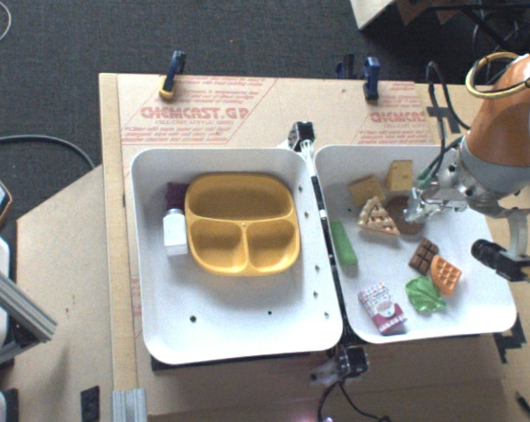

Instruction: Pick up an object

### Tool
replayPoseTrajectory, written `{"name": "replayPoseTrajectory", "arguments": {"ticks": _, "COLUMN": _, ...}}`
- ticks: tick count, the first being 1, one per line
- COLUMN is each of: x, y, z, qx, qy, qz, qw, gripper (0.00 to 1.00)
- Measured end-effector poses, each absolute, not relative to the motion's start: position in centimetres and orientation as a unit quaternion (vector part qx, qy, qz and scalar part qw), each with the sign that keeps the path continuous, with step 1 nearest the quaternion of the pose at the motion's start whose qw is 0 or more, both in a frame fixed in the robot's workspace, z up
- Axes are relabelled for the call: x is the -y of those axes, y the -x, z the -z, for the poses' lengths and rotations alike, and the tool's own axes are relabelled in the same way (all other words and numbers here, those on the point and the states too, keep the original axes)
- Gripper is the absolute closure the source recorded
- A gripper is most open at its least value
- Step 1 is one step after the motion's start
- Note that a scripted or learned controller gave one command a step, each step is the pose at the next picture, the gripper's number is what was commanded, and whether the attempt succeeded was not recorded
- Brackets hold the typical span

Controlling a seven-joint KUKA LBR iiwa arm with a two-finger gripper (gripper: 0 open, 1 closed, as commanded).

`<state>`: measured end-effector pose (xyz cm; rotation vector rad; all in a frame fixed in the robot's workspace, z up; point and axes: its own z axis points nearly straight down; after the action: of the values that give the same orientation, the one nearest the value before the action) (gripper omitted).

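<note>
My gripper (417, 206) hangs low in the right bin (493, 310), near its back middle, below the grey wrist and the orange band. Its tip is right over a dark brown round piece (409, 226), which it partly hides. A pizza-slice toy (377, 218) lies just left of the tip. Two tan blocks (366, 189) (400, 175) sit behind it. Nearer the front are a chocolate bar piece (423, 256), an orange waffle (446, 275), a green leaf (424, 295) and a red and white carton (381, 309). A green stick (342, 243) lies along the bin's left wall.
The left bin (159, 315) holds a yellow divided plate (242, 223), a small white bottle (175, 233) and a dark purple item (176, 193) behind the bottle. A black ridge (319, 214) separates the bins. Clamps (171, 76) (371, 77) sit at the board's back edge.
</note>
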<state>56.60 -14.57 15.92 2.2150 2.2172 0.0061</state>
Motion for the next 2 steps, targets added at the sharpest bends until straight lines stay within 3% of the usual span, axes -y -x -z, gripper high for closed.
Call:
{"name": "replayPoseTrajectory", "arguments": {"ticks": 1, "x": 13.65, "y": -56.45, "z": -21.66, "qx": -0.708, "qy": -0.706, "qz": -0.0023, "qw": 0.004, "gripper": 1.00}}
{"name": "replayPoseTrajectory", "arguments": {"ticks": 2, "x": 13.65, "y": -56.54, "z": -22.57, "qx": -0.708, "qy": -0.707, "qz": -0.0011, "qw": 0.002, "gripper": 1.00}}
